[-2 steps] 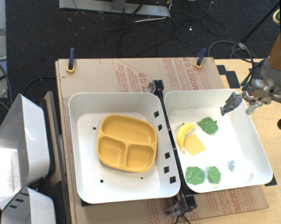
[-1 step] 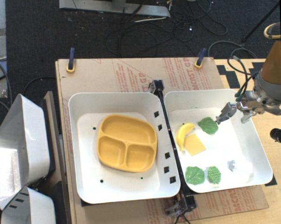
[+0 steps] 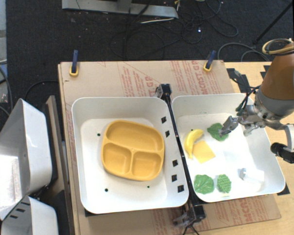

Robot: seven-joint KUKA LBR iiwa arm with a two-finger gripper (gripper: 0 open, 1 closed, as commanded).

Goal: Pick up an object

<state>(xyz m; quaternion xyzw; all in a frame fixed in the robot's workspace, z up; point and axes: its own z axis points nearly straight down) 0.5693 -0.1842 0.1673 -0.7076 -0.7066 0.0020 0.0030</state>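
Two white bins side by side on the bench. The left bin (image 3: 85, 156) has one yellow divided tray (image 3: 133, 150), with bare floor all round it. The right bin (image 3: 265, 148) is busier: three green leafy pieces, one (image 3: 215, 131) up by the gripper (image 3: 230, 125) and two (image 3: 204, 183) (image 3: 224, 184) near the front edge, plus one banana (image 3: 192, 139), one yellow wedge (image 3: 204, 151) touching it, and something pale (image 3: 250, 175), maybe clear plastic. The gripper sits right at the upper green piece; can't tell if it's gripping or how open.
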